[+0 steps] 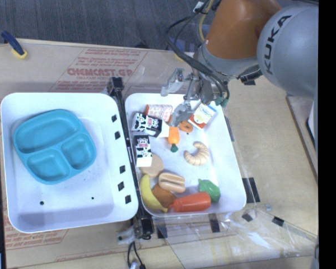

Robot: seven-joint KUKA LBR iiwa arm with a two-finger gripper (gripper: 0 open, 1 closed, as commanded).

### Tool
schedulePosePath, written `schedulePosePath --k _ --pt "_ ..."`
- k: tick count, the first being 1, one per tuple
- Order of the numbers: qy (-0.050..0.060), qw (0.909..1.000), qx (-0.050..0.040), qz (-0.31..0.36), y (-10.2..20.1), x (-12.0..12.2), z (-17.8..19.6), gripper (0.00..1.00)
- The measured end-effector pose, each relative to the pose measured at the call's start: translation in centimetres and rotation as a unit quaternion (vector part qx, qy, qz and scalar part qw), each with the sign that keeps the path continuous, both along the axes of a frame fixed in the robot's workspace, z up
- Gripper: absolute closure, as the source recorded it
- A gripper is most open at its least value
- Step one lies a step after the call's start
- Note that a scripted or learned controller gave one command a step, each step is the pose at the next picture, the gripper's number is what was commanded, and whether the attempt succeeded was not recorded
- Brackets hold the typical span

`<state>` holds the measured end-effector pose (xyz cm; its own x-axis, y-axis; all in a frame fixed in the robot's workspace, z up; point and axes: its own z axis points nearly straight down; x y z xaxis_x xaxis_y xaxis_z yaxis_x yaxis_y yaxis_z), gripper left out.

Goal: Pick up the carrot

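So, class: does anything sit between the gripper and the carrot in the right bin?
Nothing visible does. The gripper hangs just above and slightly right of the carrot, which lies on bare bin floor. The nearest items, the croissant to its right and the cow-patterned carton to its left, lie off to the sides.

Left white bin (22,206): blue three-compartment plastic tray (53,144), upper left. Right white bin (232,167): tan toy croissant (197,153) mid-right; yellow banana (148,196) along the lower left wall; red pepper with green stem (195,199) at the near edge; hot-dog bun (171,181) between them; two black-and-white cartons (145,133).
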<state>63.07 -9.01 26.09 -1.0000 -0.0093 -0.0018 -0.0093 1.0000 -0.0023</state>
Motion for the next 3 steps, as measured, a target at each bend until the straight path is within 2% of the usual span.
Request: schedulePosePath --k 1,2,3 --pt "0.006 0.9998 0.0021 0.021 -0.8 -4.3 -12.2 0.00" --pt "-0.001 0.9997 0.0008 0.025 -0.6 -3.8 -10.6 1.00" --pt "-0.004 0.9996 0.0003 0.028 -0.4 -3.6 -9.4 1.00"
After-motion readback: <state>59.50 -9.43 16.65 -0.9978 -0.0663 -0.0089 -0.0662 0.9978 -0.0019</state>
